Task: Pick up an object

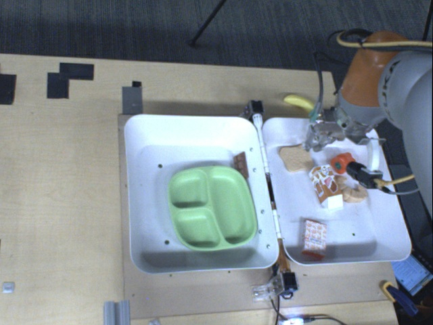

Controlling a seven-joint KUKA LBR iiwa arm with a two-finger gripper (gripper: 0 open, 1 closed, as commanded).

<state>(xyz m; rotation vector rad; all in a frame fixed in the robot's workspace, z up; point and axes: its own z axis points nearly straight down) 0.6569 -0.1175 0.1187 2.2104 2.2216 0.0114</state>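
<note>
1. Camera view looks down at a slant on a pale wooden surface (pixel 61 202) carrying two shallow white bins side by side.
2. Left bin (pixel 145 181) holds a green divided tray (pixel 212 206) with three compartments, lying flat near its middle; a small brown item (pixel 240 162) sits just beside the tray's upper right corner, against the bin wall.
3. Right bin (pixel 385 235) holds several small objects: a tan flat piece (pixel 295 158) near the upper left, an orange-red item (pixel 342 162) to its right, a red-and-white patterned packet (pixel 323 180) below that, a white block (pixel 333 202) touching the packet's lower edge, a tan round piece (pixel 354 195) just beside it, and a red-and-white box (pixel 314 238) lying apart near the bin's lower wall.
4. Grey arm (pixel 406 87) with its orange band (pixel 365 66) reaches in from the right, above the right bin's upper edge.
5. Claw (pixel 319 139) hangs over the upper part of the right bin, just beside the tan flat piece; whether it is spread or pressed together cannot be told, and nothing is visibly pinched.
6. A yellow object (pixel 298 101) lies outside the bins, beyond the right bin's upper rim.
</note>
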